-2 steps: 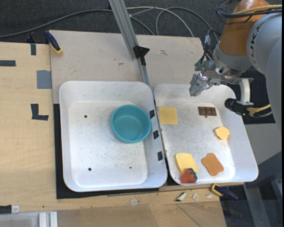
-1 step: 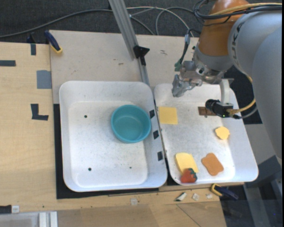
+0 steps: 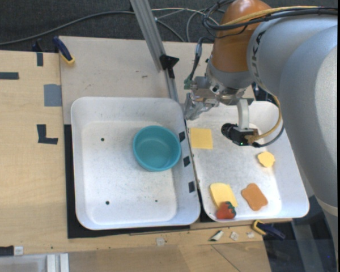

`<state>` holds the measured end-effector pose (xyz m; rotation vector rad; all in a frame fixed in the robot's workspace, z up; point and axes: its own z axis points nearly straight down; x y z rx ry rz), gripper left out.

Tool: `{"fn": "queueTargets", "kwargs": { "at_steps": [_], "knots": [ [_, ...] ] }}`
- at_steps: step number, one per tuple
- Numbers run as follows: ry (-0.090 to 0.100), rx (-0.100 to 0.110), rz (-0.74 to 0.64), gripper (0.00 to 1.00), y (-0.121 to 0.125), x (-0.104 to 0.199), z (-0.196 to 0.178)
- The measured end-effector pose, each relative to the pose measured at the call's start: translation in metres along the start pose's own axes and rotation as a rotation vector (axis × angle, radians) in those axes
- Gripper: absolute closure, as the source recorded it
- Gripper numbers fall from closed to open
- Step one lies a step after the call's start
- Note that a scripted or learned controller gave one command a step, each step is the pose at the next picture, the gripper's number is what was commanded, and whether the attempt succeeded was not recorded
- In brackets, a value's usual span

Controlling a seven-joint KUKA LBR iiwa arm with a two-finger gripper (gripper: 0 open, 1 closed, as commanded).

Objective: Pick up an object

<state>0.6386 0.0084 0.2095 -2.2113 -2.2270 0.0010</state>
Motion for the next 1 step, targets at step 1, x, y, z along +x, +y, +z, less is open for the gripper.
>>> {"fn": "queueTargets", "kwargs": {
  "at_steps": [1],
  "knots": [
    [0.000,-0.002,0.000,1.00,0.0020,0.0527,-0.0127]
  ]
}}
